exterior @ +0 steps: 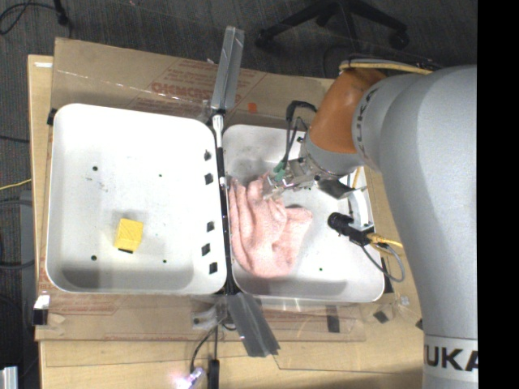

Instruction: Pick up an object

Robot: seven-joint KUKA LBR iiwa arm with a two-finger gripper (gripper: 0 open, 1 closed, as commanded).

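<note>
A crumpled pink cloth (pixel 263 229) lies in the right bin (pixel 340 278), against its left wall. My gripper (pixel 284 181) hangs right at the cloth's upper edge, its tips down at the fabric. Whether any cloth sits between the fingers is hidden by the wrist. A small yellow block (pixel 129 234) rests in the left bin (pixel 81 136), toward its front.
The grey arm with its orange band (pixel 340 120) covers the right bin's far right side. A raised divider (pixel 220 185) separates the two bins. Cardboard edges surround both bins, and a chair base stands on the floor beyond the bench.
</note>
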